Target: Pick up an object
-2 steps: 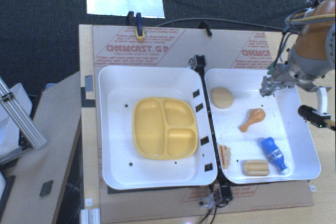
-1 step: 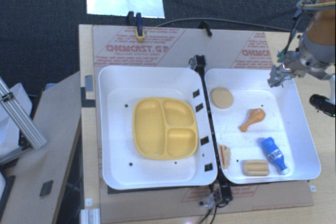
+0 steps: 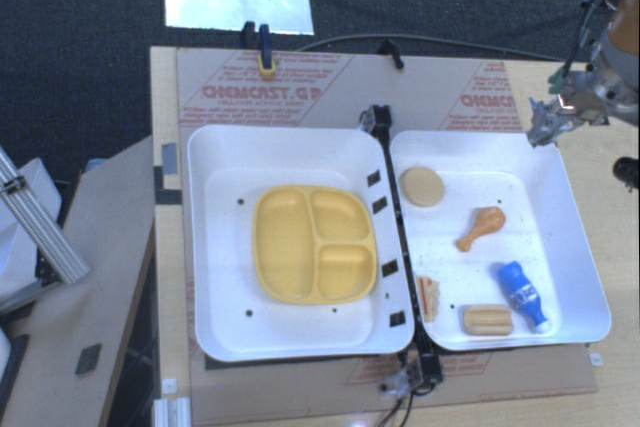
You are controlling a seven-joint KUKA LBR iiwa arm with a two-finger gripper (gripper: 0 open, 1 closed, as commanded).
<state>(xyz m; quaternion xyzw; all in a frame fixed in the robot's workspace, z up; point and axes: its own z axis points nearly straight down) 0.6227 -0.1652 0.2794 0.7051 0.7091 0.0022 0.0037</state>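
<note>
"CHEMCAST GP" reads on the backing sheet [image 3: 262,93]; the blue bottle [image 3: 522,294] points 11 o'clock; gripper [image 3: 548,123] state untellable.

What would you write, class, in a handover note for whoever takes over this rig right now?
Hand: above the right bin's far right corner, holding nothing visible.
Right bin: round cookie, chicken drumstick, blue bottle, hot dog bun, bacon strip.
Left bin: yellow divided plate.
Done: nothing picked.
Left: lower onto one object and grasp it.
</note>
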